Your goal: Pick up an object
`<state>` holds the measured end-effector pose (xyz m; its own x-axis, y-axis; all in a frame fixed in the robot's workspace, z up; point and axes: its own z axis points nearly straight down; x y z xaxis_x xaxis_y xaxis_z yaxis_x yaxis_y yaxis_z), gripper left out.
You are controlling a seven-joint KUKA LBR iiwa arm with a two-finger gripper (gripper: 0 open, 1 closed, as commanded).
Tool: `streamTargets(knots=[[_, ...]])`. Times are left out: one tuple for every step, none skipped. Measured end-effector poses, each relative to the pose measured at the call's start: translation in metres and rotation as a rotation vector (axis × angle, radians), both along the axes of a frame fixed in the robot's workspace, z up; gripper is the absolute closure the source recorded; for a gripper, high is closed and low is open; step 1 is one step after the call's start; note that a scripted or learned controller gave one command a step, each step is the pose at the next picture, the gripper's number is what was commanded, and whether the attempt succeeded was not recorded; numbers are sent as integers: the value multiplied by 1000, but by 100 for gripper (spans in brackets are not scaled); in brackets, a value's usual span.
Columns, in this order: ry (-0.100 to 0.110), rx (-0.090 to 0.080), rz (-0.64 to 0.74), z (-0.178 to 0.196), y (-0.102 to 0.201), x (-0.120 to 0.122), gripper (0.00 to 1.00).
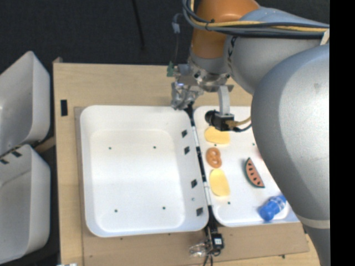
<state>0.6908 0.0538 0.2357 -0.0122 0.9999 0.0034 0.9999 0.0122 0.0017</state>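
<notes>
Camera view: arm [294, 93] covers part of right bin [238, 212]; tool [184, 98] grip state indiscernible.

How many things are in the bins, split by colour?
Yellow pieces: 2
Orange piece: 1
Red-and-green slice: 1
Blue piece: 1
Total: 5, all in the right bin
</notes>
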Motion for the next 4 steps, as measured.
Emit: streamTargets(knots=[[6, -1, -1, -1, 97, -26, 100], [1, -1, -2, 31, 173, -24, 100], [-20, 1, -12, 231, 130, -19, 100], [-6, -1, -7, 286, 169, -36, 100]])
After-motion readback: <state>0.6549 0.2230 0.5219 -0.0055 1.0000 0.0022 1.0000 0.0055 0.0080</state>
